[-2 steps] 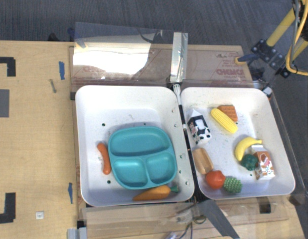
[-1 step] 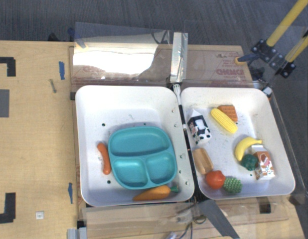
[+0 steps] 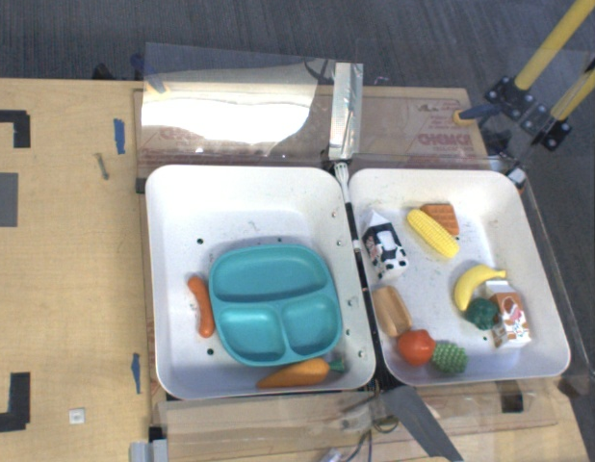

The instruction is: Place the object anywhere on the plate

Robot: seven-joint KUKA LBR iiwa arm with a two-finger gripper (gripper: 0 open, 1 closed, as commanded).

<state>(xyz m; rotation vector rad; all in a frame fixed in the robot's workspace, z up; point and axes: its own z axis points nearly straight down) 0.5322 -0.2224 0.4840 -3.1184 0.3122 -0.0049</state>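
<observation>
Leftmost, a toy sausage (image 3: 201, 306) lies just left of the teal divided plate (image 3: 274, 301) in the left bin (image 3: 172, 200), and a toy carrot (image 3: 296, 373) rests against the plate's near edge; neither is on it. Right of the plate, the right bin (image 3: 529, 239) holds a cow figure (image 3: 384, 248), hot dog (image 3: 391, 311), tomato (image 3: 416, 346), corn cob (image 3: 432, 232), banana (image 3: 474, 285) and small carton (image 3: 510, 320), loosely scattered, probably as candidates for picking. Which object is meant I cannot tell, nor the hand's state.
</observation>
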